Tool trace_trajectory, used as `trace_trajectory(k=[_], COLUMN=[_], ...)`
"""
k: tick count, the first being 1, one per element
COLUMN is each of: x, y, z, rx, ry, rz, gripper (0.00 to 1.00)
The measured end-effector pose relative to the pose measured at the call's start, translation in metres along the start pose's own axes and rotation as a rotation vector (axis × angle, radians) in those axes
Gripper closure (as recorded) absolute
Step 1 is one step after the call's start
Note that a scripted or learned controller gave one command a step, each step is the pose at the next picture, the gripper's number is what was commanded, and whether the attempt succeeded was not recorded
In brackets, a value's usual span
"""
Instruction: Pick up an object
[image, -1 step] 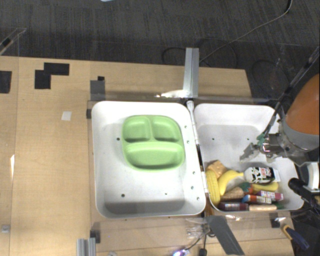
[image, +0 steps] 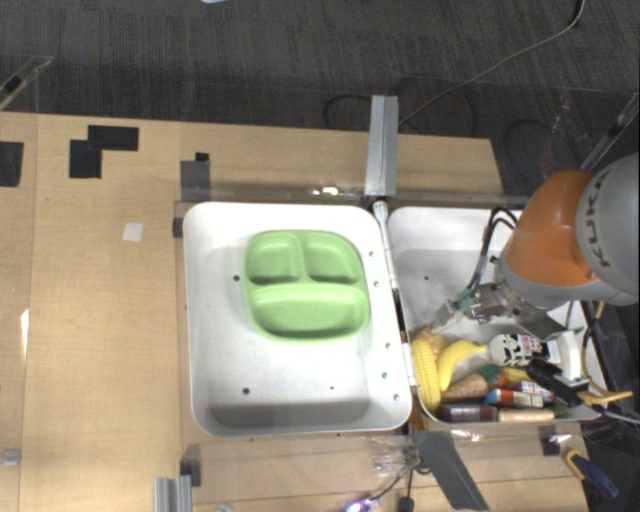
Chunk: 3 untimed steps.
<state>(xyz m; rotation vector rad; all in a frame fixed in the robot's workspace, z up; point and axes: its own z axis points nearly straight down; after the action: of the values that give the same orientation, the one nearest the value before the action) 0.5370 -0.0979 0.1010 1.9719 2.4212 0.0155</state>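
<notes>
Apparently the pincer (image: 470, 303) hangs over the right bin (image: 430, 240); I can't tell its state. Just below it, the banana (image: 462, 356) looks light, smooth, curved; grip mid-body.

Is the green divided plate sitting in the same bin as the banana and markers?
No. The green divided plate lies in the left bin, while the banana and markers are piled in the right bin.

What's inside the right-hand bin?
The right bin holds a pile at its near end: corn cob, banana, markers. The arm covers the bin's right part.
</notes>
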Motion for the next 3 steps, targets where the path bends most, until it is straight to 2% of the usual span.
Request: trace_trajectory(k=[1, 2, 3], x=[0.0142, 0.0151, 0.015], y=[-0.0344, -0.0339, -0.0339], z=[0.0049, -0.0015, -0.0016], rx=[-0.018, -0.013, -0.013], ry=[-0.006, -0.001, -0.001], rz=[0.025, 0.024, 0.023], gripper=[0.0, 1.0, 0.0])
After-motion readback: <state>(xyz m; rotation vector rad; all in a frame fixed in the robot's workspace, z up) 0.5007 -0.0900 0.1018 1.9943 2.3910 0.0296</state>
